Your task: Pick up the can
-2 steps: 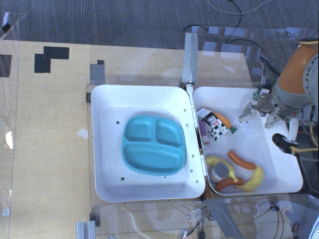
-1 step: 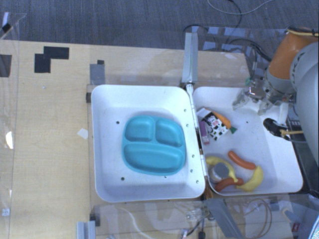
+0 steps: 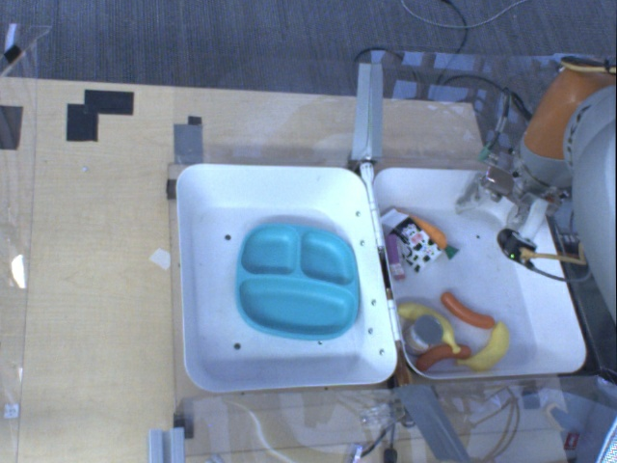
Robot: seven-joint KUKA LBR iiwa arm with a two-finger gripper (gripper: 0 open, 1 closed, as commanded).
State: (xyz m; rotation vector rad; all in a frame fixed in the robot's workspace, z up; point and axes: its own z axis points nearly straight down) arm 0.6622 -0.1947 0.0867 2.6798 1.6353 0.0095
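Fingers [image 3: 490, 189] hard to read, perhaps apart, can [image 3: 422, 333] hemmed by banana [image 3: 492, 347], sausages [image 3: 467, 310].

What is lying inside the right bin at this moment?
The right bin holds the can near its front, beside a banana and two sausages, with a carrot and a black-and-white carton further back. Anything beneath them is hidden.

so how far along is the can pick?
Done: nothing visibly. The can lies in the right bin at its front-left, among the bananas and sausages. In hand: the gripper sits over the bin's back, apart from it. Left: approach, grasp, lift.
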